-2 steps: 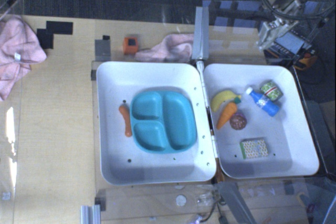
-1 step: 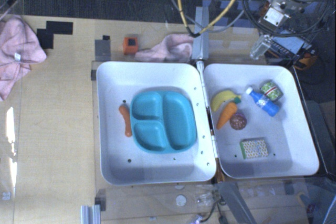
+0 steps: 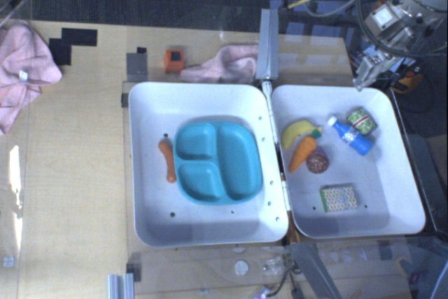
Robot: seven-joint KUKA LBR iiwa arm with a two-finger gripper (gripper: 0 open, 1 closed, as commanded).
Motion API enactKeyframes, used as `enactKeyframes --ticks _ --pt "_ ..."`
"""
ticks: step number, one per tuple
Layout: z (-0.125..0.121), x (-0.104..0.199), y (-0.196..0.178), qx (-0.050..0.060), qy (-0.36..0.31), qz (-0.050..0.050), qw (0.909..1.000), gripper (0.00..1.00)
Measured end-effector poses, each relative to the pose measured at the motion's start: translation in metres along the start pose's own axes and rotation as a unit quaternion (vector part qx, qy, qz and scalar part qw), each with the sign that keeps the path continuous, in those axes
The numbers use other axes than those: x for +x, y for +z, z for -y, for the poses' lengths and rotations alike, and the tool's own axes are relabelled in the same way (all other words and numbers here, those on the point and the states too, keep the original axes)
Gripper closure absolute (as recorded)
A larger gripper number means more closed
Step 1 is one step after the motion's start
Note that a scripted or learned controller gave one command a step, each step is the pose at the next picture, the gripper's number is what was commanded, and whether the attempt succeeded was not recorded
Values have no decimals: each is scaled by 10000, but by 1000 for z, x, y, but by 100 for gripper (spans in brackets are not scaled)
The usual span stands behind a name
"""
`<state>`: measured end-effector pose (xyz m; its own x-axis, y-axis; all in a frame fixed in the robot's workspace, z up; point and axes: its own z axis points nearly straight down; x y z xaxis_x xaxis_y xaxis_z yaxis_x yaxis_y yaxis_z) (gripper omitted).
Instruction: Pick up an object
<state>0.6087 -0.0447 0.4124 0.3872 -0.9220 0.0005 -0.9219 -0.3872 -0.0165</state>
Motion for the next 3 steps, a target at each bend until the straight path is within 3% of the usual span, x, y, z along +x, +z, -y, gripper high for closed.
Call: enactKeyframes --ticks 1,3 --pt "26 32 -24 25 -3611 -10 9325 100" --pt "34 32 -48 230 -3624 -83 9317 100"
